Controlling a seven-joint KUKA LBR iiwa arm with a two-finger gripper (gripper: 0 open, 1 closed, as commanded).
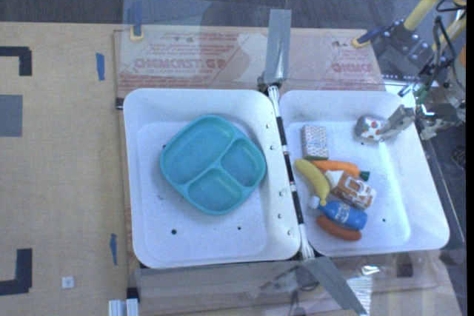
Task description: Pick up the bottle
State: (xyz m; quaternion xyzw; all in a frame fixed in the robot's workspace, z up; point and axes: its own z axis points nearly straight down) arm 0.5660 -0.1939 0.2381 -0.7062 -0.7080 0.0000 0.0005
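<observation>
Nearest me, the blue bottle (345,214) lay untouched among toys in the right bin (415,181) while my gripper (396,120), its opening unreadable, hovered well apart, so I judged approach came next.

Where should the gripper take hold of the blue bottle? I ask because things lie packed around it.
Grip the bottle across its blue body, coming from above. It lies on its side, white cap toward the banana, with the hot dog along one flank and a carton along the other, so room looks tight.
</observation>
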